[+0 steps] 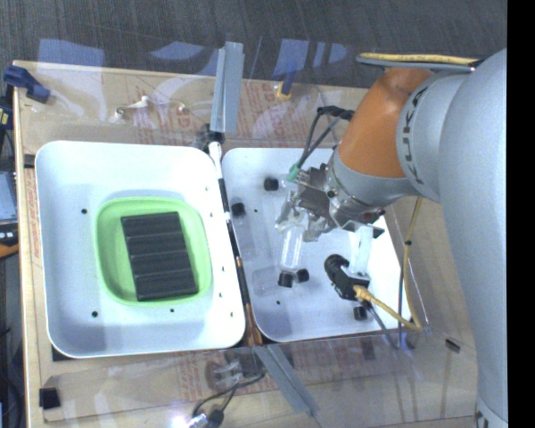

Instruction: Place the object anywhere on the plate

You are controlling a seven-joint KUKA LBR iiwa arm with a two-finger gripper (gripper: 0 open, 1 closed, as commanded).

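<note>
A wooden counter, dark carpet beyond it at the top of the frame, carries two white bins. A black ridged block lies on the green plate in the left bin. The gripper hangs over the right bin; I cannot tell how wide it stands.

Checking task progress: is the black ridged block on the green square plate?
Yes, the black ridged block lies flat inside the green square plate.

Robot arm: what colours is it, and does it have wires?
The arm is big, smooth and rounded, light grey, with a shiny orange band above the wrist. The gripper at its end is silvery metal with pale parts. Thin dark cables loop beside the orange band.
</note>
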